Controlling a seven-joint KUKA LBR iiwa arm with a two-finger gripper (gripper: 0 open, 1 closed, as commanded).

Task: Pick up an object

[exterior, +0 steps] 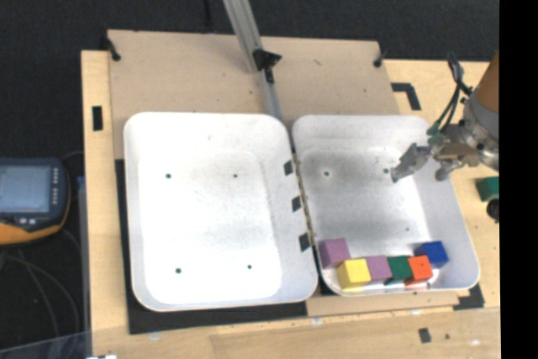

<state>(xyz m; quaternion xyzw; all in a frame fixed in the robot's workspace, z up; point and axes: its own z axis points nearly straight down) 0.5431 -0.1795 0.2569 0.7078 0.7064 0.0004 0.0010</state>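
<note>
From the fixed camera above the bench, two shallow white bins sit side by side on a wooden bench top: the left bin (206,206) and the right bin (370,147), their inner rims touching along a line of small dark clips. The gripper (423,164) reaches in from the right and hangs over the upper right part of the right bin, near its right wall; its two grey fingers (408,161) stand apart with nothing between them. The blocks lie well apart from it, bunched along the near edge of the right bin: a purple block (334,250) furthest left, a yellow block (354,272) just beside and in front of it, a second, paler purple block (379,268) touching the yellow one, then a green block (398,270), an orange block (419,268) and a blue block (433,253) at the right end of the row. A slanted aluminium rail (239,8) runs down from the top towards the seam between the bins. At the far left, off the bench, rests a handheld control pendant (29,193) with a grey screen and orange casing.
</note>
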